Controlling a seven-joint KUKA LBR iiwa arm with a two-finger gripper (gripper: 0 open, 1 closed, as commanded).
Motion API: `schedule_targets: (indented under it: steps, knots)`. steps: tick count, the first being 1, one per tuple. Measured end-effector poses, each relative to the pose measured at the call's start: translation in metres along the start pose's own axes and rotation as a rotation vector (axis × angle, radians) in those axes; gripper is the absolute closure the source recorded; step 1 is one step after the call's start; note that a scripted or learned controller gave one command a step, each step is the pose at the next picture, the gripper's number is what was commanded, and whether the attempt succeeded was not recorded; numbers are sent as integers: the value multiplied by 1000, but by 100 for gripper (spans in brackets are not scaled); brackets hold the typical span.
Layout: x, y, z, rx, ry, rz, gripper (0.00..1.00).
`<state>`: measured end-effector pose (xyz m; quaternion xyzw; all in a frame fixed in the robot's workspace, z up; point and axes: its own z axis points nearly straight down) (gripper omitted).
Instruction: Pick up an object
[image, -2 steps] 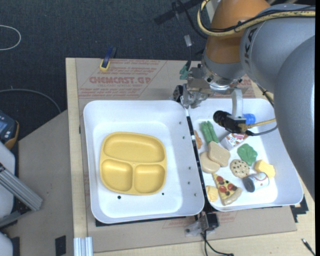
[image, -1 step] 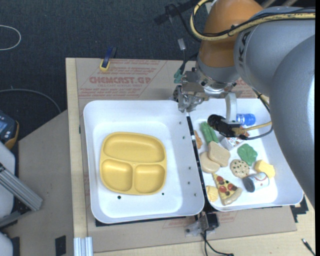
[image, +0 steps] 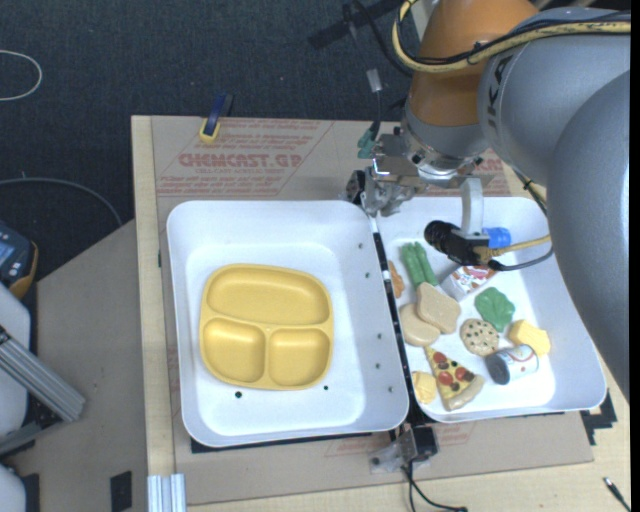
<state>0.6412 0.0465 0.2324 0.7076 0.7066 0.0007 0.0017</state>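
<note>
Since the task is to pick up an object, the toy food lies heaped loose in the right bin (image: 560, 390), beside the yellow divided plate (image: 267, 325) that sits alone in the left bin (image: 190, 300). A pizza slice (image: 452, 378), cookie (image: 479, 336), green pepper (image: 418, 264) and bread slice (image: 432, 310) crowd together right of that plate. Beyond the plate, above the ridge where the bins meet, hangs the end effector (image: 385, 192). I cannot tell how it is set, and nothing visibly sits in it.
</note>
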Motion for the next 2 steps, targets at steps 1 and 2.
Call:
schedule_targets:
  steps: [1,2]
  knots:
    - [16,1,13,6,1,-3,100]
    - [14,6,7,0,1,-3,100]
